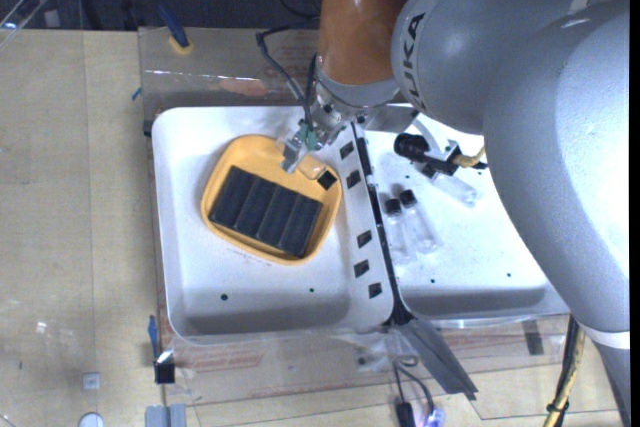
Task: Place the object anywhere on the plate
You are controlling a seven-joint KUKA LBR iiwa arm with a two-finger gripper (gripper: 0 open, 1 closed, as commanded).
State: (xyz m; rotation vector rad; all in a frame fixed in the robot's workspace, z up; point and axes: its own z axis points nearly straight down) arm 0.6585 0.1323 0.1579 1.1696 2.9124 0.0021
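Surface (70, 215): pale wood, bearing two shallow white bins side by side.

Left bin (190, 255): holds a yellow plate (225, 185), squarish with rounded corners, set at a slant. A dark ribbed slab (268, 208) lies on the plate and covers most of its middle. A small black piece (326, 180) rests at the plate's right rim.

Right bin (480, 265): holds a black-capped item (425, 151) with a clear tube (462, 185) just beside it, two small black caps (400, 201) and clear vials (415, 233) near the divider.

Arm (500, 45): grey with an orange band, reaching in from the right, over the right bin.

Tool (300, 147): low over the plate's upper right rim. Whether it is apart or together, or clamped on anything, cannot be told; a small greenish bit (311, 140) sits at its tip.
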